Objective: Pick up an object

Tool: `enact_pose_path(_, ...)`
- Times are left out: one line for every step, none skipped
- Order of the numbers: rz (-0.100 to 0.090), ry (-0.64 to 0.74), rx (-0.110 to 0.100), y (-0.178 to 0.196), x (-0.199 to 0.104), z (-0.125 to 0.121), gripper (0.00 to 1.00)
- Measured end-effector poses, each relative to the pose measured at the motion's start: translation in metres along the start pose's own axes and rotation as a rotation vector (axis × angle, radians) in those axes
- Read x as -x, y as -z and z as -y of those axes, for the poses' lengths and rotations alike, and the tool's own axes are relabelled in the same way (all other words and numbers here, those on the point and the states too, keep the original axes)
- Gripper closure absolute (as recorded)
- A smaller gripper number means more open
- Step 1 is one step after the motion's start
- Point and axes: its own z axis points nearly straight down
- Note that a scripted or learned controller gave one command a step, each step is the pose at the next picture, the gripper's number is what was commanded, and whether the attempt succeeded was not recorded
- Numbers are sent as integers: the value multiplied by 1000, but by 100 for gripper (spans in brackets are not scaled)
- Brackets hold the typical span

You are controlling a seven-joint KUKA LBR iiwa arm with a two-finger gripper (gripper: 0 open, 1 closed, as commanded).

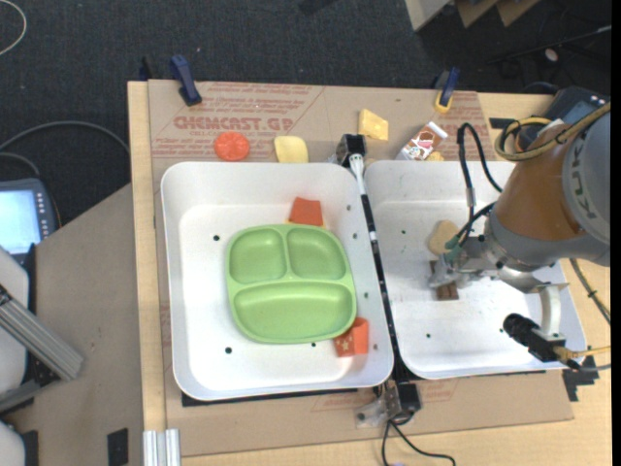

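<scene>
A grey robot arm (558,197) with an orange band reaches in from the right over two shallow white bins set side by side on a cardboard-topped bench (243,115). The left bin (189,260) holds a green divided plate (289,283), with an orange block (306,212) just above it and a second orange block (353,338) touching its lower right corner. In the right bin (417,338), the gripper (448,278) is low over the floor, right beside a small tan object (443,234), and a small dark brown piece (446,293) lies just under its tip. How far the gripper is open, and whether it has hold of anything, cannot be told from this angle.

To do the pick well, the gripper should probably centre over one piece, close fully, then lift straight up.

Red print on the cardboard reads roughly "CHEMCAST"; smaller lines are too faint to read. A small red-and-white packet (423,144) lies on the bench; its label is illegible.
</scene>
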Motion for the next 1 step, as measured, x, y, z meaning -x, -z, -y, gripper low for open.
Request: enact_pose_path(-5, 13, 10, 96, -104, -30, 100)
